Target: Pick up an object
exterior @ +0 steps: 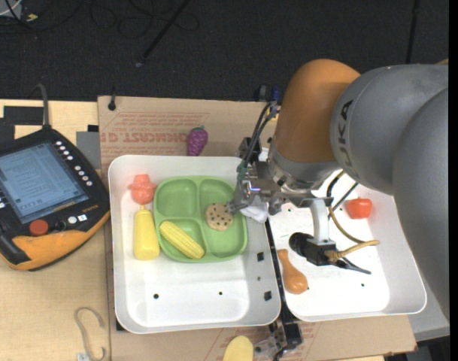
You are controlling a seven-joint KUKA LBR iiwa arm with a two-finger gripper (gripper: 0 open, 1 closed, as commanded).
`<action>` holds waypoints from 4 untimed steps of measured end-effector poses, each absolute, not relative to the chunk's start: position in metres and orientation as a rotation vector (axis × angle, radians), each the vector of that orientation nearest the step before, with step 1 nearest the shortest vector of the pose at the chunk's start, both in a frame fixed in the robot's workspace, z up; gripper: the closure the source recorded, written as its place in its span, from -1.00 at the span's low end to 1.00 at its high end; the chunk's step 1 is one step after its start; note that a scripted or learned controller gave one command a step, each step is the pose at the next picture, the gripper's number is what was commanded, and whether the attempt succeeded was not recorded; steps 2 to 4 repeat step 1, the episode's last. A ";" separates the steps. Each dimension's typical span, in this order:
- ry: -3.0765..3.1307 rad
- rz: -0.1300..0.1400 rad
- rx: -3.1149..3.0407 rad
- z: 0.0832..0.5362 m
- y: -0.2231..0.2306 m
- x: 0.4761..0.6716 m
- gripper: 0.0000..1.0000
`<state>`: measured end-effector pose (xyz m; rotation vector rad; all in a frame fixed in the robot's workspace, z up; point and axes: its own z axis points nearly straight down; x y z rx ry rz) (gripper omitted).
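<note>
A: Step in hand?

B: Approach, by the look of it. Two-finger gripper (242, 201) low over the right rim of the green three-part plastic tray (180, 194), just beside the round speckled cookie (219, 216) lying in the tray's right compartment. Likely the target, though only a guess.

A: Pincer state?

B: Cannot tell; hidden under the wrist, nothing visibly held.

A: Next move?

B: Probably a short drop, centred over the cookie, clear of the tray wall.

A: Surface and room?

B: Left white bin (183, 303) also bearing a yellow corn cob (181, 240), yellow bottle (145, 233), pink toy (141, 189). Right white bin (379, 292) with an orange-brown drumstick (292, 274). Cardboard underneath, teach pendant (40, 190) at left, dark floor behind.
</note>
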<state>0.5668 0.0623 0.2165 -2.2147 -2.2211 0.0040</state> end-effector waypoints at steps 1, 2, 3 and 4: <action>-2.220 0.004 -2.219 0.219 0.066 0.565 1.00; -2.220 0.004 -2.219 0.219 0.066 0.565 1.00; -2.220 0.004 -2.219 0.219 0.066 0.565 1.00; -2.220 0.004 -2.219 0.219 0.066 0.565 1.00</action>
